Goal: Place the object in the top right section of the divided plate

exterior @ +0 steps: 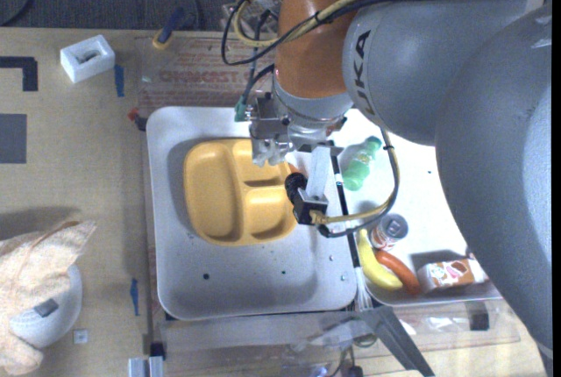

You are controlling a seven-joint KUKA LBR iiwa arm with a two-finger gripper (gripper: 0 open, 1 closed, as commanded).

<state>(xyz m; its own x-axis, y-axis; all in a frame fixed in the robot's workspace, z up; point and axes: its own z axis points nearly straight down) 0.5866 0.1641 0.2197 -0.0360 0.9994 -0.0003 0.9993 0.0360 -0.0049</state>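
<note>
A yellow divided plate (219, 191) lies in the left white bin (245, 288), with one large section on its left and two smaller ones on its right. The arm's orange-banded wrist hangs over the plate's upper right part. My gripper (270, 149) points down at the top right section, and the wrist hides most of it. I see no object inside the visible parts of the plate. A black part of the gripper assembly (300, 196) sits at the plate's right edge.
The right bin (438, 209) holds a green bottle (359, 165), a small can (391, 231), a banana (377, 272) with a red item (401, 270) on it, and a juice carton (447, 273). A white box (88, 58) and a cloth (39, 266) lie on the bench at left.
</note>
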